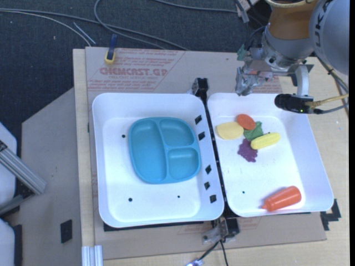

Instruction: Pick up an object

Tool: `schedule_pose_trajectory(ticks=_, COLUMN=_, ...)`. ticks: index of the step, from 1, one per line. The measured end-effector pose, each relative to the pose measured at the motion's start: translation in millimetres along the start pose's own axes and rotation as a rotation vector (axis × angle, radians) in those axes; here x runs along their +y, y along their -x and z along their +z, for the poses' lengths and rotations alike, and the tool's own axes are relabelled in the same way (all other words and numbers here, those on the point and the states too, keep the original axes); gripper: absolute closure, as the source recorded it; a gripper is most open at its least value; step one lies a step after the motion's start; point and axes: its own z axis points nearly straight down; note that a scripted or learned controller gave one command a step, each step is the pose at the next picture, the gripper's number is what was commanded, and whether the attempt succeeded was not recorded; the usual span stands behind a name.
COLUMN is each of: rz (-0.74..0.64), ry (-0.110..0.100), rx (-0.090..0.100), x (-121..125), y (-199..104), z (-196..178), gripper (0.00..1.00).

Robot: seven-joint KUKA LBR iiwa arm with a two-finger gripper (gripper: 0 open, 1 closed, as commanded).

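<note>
I'm hovering the tool (pixel 246 86) above the right bin's (pixel 310 148) far rim, carrying nothing; I cannot tell its opening; the orange carrot (pixel 282 198) is lying loose well below it, probably easiest.

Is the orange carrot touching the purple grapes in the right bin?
Apart. The camera view shows bare white bin floor between the carrot near the front edge and the grapes farther back.

Toy foods (pixel 249 134) clustered in right bin (pixel 310 148), seemingly plastic.
</note>
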Motion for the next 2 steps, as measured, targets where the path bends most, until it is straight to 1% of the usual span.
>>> schedule_pose_trajectory(ticks=1, rz=0.000, ry=0.001, rx=0.000, x=0.1, y=-49.3, z=8.3, gripper=1.00)
schedule_pose_trajectory(ticks=2, rz=0.000, ry=0.000, rx=-0.001, x=-7.6, y=-105.8, z=26.0, gripper=1.00)
